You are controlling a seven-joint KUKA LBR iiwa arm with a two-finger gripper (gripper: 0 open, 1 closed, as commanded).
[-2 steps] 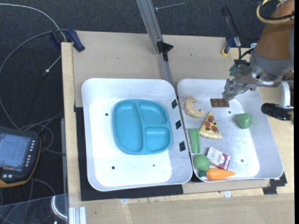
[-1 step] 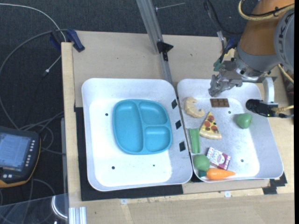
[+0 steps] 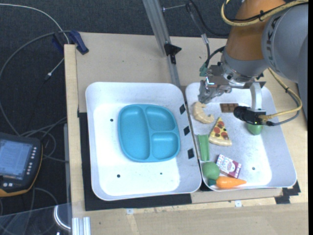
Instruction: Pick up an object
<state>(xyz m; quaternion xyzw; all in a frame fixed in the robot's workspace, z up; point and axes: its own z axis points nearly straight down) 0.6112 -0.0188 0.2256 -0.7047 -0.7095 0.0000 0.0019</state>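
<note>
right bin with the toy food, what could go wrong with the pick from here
1. The gripper hangs at the far left corner of the right bin, above the croissant. So near the bin wall, a finger may strike the rim on descent.
2. The pizza slice and chocolate piece lie beside the croissant, so a close could nudge them or catch two things.
3. The croissant's curved shape may let it slip out.
</note>
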